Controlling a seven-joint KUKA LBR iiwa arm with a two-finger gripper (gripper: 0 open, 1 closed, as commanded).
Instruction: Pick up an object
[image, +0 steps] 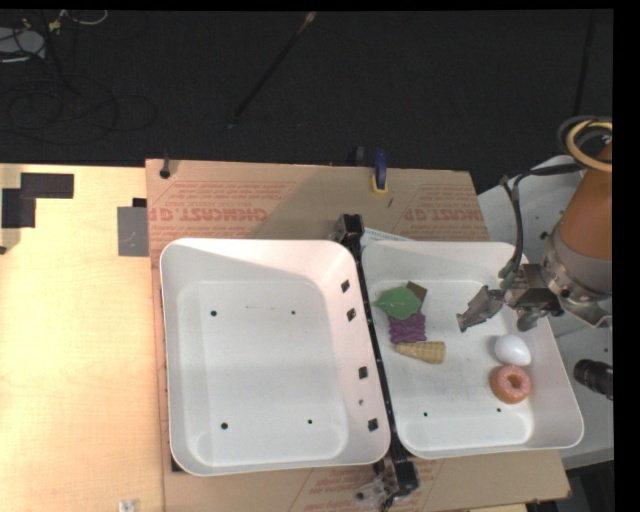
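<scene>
Bins side by side; right bin (560, 425) carries everything. Gripper (498, 308) hangs over its upper right, fingers spread, nothing between them. I judge the white egg (512, 350) nearest, just below-right; donut (511, 384) sits beyond it, cone (420, 351) off left

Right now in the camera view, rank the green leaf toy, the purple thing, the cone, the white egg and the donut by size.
1. Green leaf toy
2. Cone and purple thing, too alike to separate
3. Donut and white egg, also too close

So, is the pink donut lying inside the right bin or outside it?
Inside: the pink donut lies flat on the right bin floor, near the white egg.
</scene>
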